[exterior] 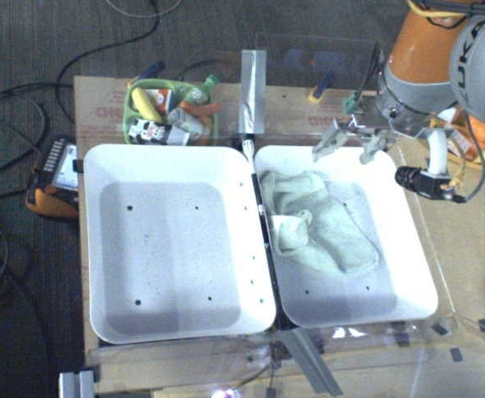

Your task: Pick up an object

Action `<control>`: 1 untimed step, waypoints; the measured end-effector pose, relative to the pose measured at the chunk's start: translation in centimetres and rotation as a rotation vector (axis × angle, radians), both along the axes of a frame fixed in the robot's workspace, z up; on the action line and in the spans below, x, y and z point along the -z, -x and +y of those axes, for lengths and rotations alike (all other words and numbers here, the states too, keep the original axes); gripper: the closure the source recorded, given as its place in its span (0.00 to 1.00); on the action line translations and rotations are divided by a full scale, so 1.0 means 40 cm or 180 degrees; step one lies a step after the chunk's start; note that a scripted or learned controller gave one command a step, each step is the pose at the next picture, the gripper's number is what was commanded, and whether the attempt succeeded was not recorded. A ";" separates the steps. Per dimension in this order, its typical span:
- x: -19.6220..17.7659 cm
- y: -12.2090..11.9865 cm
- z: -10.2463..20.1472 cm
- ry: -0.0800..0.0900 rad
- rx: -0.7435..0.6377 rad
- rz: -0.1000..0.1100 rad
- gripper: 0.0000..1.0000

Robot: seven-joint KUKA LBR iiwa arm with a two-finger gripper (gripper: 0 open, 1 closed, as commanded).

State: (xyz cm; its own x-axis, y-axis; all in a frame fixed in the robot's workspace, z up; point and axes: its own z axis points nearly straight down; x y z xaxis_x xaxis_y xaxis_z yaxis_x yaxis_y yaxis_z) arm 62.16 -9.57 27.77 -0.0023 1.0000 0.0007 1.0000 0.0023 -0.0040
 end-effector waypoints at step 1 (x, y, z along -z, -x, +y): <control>0.054 -0.105 -0.036 0.0012 -0.0372 -0.0005 0.00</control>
